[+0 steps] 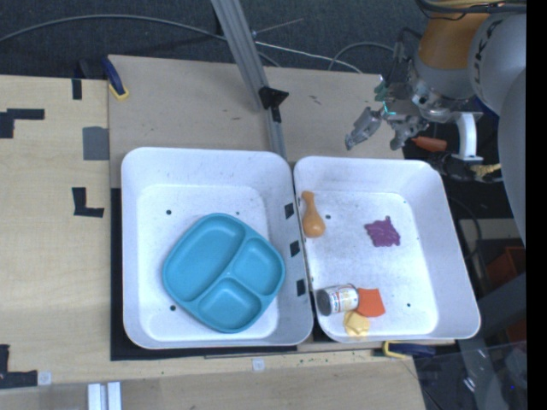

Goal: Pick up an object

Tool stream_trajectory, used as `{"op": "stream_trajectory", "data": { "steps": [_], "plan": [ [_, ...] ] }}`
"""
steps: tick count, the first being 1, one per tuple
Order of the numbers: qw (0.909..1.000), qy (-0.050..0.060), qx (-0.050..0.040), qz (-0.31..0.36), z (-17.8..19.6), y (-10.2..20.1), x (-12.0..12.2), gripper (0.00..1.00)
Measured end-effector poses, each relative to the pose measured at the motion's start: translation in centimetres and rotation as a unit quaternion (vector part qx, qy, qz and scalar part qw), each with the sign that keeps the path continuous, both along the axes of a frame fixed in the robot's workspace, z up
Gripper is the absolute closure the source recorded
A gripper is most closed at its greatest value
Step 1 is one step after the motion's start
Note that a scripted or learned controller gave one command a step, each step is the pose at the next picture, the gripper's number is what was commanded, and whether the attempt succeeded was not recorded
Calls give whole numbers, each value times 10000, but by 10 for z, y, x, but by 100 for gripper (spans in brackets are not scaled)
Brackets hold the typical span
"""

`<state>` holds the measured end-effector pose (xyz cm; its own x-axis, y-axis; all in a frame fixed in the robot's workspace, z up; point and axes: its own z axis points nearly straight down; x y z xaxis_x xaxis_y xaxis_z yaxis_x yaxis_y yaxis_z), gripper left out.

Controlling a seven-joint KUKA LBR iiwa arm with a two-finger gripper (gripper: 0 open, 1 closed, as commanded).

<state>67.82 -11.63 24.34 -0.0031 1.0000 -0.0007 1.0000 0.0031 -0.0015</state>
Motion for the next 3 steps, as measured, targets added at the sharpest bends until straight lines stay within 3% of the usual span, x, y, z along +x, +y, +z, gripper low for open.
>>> {"op": "stream_trajectory", "data": {
  "steps": [1,3],
  "plan": [
    [10000,1,-2,-2,0,0,0,0],
    [10000,23,-2,-2,-109,4,-1,0]
  ]
}}
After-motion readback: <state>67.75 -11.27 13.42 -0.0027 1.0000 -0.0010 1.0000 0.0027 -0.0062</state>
